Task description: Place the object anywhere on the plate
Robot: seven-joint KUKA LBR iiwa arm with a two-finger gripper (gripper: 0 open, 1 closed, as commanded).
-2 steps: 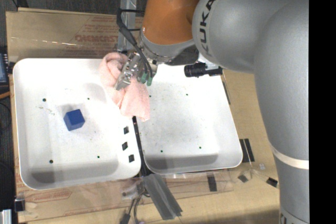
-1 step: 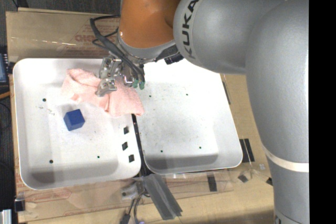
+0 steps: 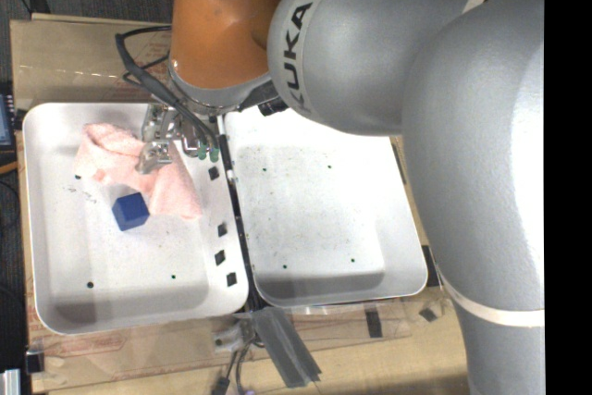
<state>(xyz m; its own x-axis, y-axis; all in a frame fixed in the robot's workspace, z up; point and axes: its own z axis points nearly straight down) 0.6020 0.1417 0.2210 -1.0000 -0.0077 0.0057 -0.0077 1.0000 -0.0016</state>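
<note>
Your metal two-finger gripper [image 3: 155,146] sits low over the crumpled pink cloth [image 3: 162,171] in the left shallow white bin [image 3: 55,291]; you cannot tell from this slant whether it is grasping anything. The small blue cube [image 3: 130,210] lies on the bin floor, touching the cloth's lower edge. The right shallow white bin [image 3: 324,227] lies beside it.

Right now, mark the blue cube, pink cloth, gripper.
blue cube [image 3: 130,210]: camera view, its top face.
pink cloth [image 3: 111,146]: camera view, upper-left fold.
gripper [image 3: 151,160]: camera view, between fingertips, over the cloth.
</note>
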